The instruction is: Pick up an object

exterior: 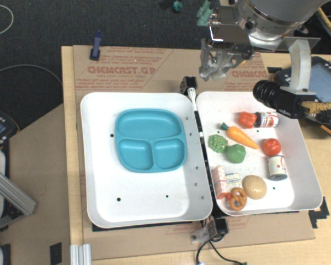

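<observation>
- Two white bins: the left bin (pixel 99 164) holds a blue divided tray (pixel 150 139), the right bin (pixel 298 164) small food items.
- Gripper (pixel 218 70) hovers beyond the far edge; fingers' spread cannot be told.

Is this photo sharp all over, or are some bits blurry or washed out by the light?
In the camera view the toy food is crisp: the carrot and pretzel have clean edges. The gripper, nearer the lens, looks softer. Lighting is even, shadows are faint, and the white bins are bright without hiding the blue tray.
</observation>
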Available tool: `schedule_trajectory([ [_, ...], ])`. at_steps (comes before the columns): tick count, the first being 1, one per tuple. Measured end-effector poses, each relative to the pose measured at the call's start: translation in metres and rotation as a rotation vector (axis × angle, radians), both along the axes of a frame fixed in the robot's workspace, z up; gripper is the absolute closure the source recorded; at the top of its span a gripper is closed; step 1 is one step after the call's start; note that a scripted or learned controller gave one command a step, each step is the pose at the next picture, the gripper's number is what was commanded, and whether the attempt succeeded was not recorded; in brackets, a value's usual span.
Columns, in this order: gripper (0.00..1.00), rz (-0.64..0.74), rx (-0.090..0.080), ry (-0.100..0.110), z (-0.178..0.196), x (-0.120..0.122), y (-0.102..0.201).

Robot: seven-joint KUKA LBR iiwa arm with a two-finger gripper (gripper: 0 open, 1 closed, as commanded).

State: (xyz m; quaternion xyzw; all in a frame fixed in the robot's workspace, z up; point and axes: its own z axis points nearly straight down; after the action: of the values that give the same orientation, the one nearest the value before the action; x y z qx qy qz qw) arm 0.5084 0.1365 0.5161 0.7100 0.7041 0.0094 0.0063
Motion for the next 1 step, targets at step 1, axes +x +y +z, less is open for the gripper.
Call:
schedule_trajectory([
  [1,1.00,0.000,-0.009,0.040,-0.1585,-0.0247,-0.0534],
])
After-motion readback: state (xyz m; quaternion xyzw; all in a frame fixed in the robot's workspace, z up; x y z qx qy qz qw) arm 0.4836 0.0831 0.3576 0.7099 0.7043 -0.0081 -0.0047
